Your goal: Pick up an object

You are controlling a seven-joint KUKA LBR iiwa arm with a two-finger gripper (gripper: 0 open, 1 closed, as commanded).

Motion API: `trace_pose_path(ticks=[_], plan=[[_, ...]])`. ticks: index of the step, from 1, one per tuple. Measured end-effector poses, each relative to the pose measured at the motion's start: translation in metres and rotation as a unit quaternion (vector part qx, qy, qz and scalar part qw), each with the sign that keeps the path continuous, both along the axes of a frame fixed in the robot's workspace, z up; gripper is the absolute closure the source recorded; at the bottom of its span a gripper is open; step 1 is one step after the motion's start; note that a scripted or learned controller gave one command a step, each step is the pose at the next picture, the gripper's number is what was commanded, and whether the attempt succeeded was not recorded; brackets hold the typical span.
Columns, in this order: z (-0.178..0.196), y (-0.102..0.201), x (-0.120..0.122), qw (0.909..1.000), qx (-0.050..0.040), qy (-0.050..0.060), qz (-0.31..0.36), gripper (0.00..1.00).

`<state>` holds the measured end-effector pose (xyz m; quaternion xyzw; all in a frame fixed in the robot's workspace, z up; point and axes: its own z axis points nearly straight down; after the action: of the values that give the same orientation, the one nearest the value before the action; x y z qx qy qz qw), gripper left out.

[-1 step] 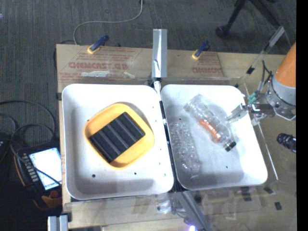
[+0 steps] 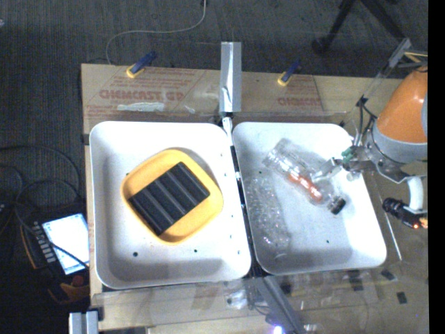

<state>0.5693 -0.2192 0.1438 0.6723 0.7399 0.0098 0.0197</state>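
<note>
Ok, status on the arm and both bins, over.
Arm at right bin's right edge. Clear plastic bottles lie in that bin, none visibly held. Yellow-and-black object sits in left bin, untouched.

Bench on dark carpet, seen from above

A dark grey carpeted floor (image 2: 69, 19) is seen beyond the wooden bench (image 2: 160, 92); a thin cable (image 2: 174, 28) is trailed across it at the far side, and black chair legs (image 2: 348, 9) are set at the far right
</note>
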Motion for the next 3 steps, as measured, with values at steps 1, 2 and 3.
trace_pose_path(ticks=[1, 2, 3], plan=[[-0.0029, 0.0003, 0.0014, 0.9994, -0.0011, -0.002, 0.036, 0.0], [-0.0034, 0.001, 0.0023, 0.9974, -0.003, -0.004, 0.071, 0.0], [-0.004, 0.0022, 0.003, 0.9944, -0.0042, -0.004, 0.105, 0.0]])
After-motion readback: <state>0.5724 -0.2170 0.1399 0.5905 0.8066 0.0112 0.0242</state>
